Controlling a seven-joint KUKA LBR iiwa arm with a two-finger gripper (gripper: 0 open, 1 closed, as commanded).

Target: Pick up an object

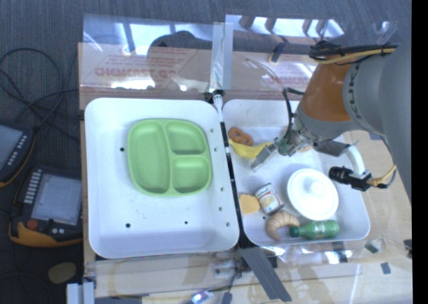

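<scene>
The gripper (263, 157) is down in the right bin (361, 226), low over its far-left part, with its tip right against a yellow piece (249, 149) that lies near the bin's left wall. From where I stand I cannot tell how far the claw is open, nor whether it has any hold on that piece. A brown pretzel (240, 137) sits just beside the yellow piece, toward the far-left corner. Nearer the front lie a small jar (267, 197), an orange slice (249, 204) by the left wall, a white bowl (312, 194), and a croissant (281, 222) with a green bottle (315, 230) along the front edge. The left bin (100, 229) carries a green divided plate (169, 156). I take the yellow piece for the likely target, and it looks an awkward one. The claw seems to meet it at one end, so a grip there could let it swing or slip out on the lift. The pretzel is close enough to be nudged or caught as well, and the wall leaves little room to correct.
</scene>
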